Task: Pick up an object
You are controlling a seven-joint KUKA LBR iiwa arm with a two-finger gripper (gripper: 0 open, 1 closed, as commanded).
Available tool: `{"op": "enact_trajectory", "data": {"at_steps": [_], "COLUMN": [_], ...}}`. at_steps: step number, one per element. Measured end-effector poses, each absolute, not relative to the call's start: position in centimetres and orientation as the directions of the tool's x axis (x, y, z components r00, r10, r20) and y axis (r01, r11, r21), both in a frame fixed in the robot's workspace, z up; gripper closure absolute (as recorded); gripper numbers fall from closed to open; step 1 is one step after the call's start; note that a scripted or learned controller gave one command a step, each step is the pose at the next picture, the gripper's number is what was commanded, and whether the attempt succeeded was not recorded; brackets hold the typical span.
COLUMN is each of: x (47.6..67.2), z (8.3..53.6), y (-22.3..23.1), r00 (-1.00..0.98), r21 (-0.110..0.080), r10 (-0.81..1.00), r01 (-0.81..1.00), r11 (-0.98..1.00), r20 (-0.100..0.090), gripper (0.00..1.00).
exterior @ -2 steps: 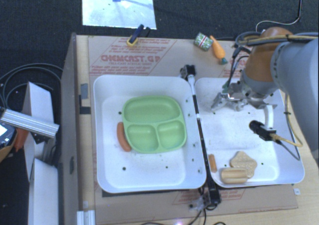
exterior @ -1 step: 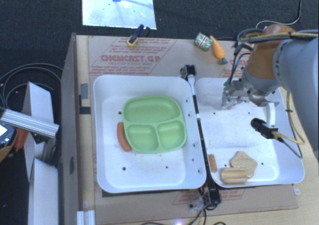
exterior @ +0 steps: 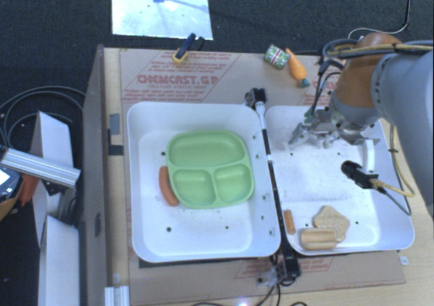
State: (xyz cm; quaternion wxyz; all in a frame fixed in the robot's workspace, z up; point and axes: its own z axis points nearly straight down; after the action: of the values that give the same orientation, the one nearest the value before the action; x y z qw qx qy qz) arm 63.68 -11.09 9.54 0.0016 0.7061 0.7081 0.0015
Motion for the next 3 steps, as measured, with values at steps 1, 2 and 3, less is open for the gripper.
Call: {"op": "enact_trajectory", "data": {"at_steps": [1, 2, 3], "x": [61.7, 61.8, 57.9], "z": [8.4, 9.5, 18.0], "y": [-8.4, -8.4, -11.6], "r00": [-0.004, -0.005, -0.001], "r21": [0.0, 0.003, 0.005], "r10": [1.0, 1.0, 1.0], "r01": [1.0, 1.0, 1.0], "r11": [0.004, 0.005, 0.001], "r20": [0.0, 0.0, -0.002], "gripper": [0.0, 1.0, 1.0]}}
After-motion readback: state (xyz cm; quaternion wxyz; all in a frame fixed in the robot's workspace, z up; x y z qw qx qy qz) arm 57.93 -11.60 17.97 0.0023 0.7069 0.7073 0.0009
